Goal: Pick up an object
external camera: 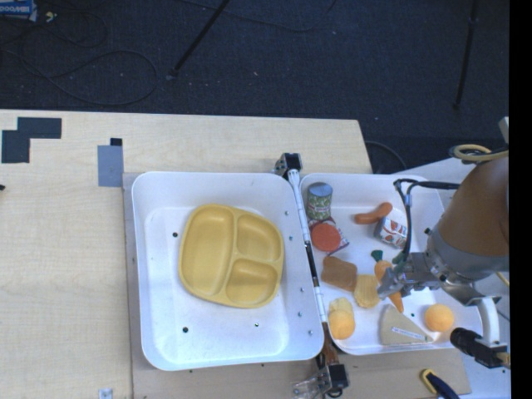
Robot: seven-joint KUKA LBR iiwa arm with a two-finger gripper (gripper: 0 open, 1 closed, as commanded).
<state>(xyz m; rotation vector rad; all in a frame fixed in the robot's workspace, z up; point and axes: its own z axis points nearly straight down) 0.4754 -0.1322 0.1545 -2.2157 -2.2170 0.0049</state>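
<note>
Orange toys: small orange carrot-like piece (381, 270) sits right at the hand's tip in the right bin, with a round orange ball (439, 317) further right near the bin's front corner
Hand: grey two-finger hand (394, 284) hangs low over the middle of the right white bin (362, 345), among the toy food; honestly can't tell if the fingers are apart or together, and nothing is visibly between them
Arm: grey arm with an orange band (480, 214) comes in from the right and covers the bin's right side
Nearby stuff: brown bread-like block (339, 273) just left of the hand, pale yellow chunk (366, 291) touching its lower right corner, cream wedge of cheese (403, 328) just below the hand
Rest of the right bin: green-labelled tin can (319, 200) upright at the back left, red flat disc (327, 237) right below it, orange-red sausage (372, 215) toward the back, small white carton (392, 232) beside it, yellow lemon-ish fruit (342, 320) at the front left
Left bin: shallow white bin (155, 322) holds a yellow plastic divided plate (231, 255), roughly centred, compartments facing up
Tabletop: light wooden tabletop (58, 256) carries both bins side by side, touching along the middle edge
</note>
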